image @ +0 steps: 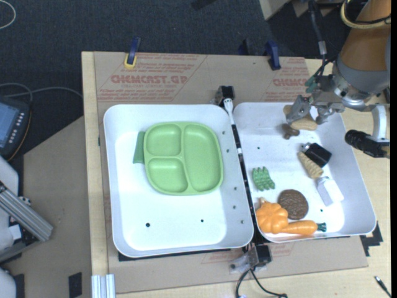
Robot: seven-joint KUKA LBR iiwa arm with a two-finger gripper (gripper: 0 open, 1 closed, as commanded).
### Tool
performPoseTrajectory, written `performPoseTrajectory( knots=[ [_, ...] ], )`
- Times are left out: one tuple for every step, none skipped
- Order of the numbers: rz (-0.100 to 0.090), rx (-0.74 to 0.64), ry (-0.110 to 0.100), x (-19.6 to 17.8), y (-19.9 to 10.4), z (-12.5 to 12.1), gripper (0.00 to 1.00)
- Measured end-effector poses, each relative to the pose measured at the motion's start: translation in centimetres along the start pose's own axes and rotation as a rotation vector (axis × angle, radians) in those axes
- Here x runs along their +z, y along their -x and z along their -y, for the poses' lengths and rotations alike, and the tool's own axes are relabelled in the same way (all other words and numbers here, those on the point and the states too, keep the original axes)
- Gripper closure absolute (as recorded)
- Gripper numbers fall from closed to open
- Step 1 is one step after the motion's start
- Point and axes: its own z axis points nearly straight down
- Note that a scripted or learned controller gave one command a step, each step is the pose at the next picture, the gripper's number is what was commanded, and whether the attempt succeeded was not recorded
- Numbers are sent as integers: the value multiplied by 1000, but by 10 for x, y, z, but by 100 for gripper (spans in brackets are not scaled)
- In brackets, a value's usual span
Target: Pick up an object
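Tan object [303, 125] sits pinched between the gripper [308, 115] fingers, upper right of frame; shallow hold, could slip free on lifting.

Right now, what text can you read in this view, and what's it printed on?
"CHEMCAST G.P": red print on the brown paper-masked sheet under the bins, behind the left white bin.
A second red print behind the right white bin, partly cut off and too blurred to read.
No readable text elsewhere.
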Motion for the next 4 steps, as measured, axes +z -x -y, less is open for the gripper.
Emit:
performPoseTrajectory(
  knots=[
    [-4, -3, -9, 10, -42, 28, 100],
    [-3, -3, -6, 2, -66, 31, 100],
    [-2, 2, -9, 11, -49, 32, 100],
    [-1, -1, -1, -10, -56, 29, 100]
  ],
)
